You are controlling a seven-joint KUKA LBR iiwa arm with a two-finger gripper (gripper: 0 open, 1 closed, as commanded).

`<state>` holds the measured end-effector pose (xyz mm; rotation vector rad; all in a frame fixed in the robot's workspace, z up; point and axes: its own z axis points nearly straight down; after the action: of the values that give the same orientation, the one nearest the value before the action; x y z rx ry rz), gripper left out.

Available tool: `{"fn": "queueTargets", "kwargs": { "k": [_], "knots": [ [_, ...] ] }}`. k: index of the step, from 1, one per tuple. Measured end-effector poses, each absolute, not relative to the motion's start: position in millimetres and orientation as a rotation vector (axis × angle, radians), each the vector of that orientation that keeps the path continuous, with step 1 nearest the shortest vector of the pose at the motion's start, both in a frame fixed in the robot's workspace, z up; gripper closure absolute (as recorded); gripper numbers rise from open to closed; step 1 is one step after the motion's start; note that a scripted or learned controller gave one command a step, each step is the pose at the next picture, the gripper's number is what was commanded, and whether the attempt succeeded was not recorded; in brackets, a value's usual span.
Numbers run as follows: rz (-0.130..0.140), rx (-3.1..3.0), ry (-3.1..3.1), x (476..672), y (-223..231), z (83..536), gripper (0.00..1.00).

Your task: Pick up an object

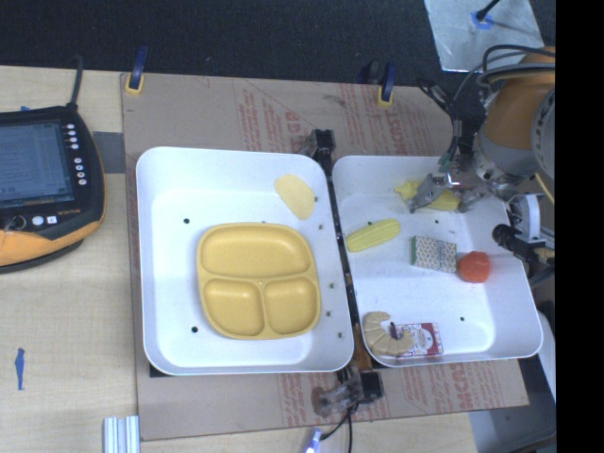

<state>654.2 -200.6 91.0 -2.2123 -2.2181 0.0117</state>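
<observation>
Ridged corn cob (372, 236) nr red ball (475, 267)

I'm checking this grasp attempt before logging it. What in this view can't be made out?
- Yellow item under the gripper: mostly covered by it, so its kind is unclear.
- Whether that item is gripped: too small and cluttered to tell.
- Print on the snack packet: too small to read.
- Arm: cut off by the right edge.
</observation>
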Motion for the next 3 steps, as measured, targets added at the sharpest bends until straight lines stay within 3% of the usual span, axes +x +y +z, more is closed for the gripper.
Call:
{"fn": "queueTargets", "kwargs": {
  "k": [3],
  "knots": [
    [0.010, -2.209, -2.219, 654.6, -211.3, 91.1, 0.00]
  ]
}}
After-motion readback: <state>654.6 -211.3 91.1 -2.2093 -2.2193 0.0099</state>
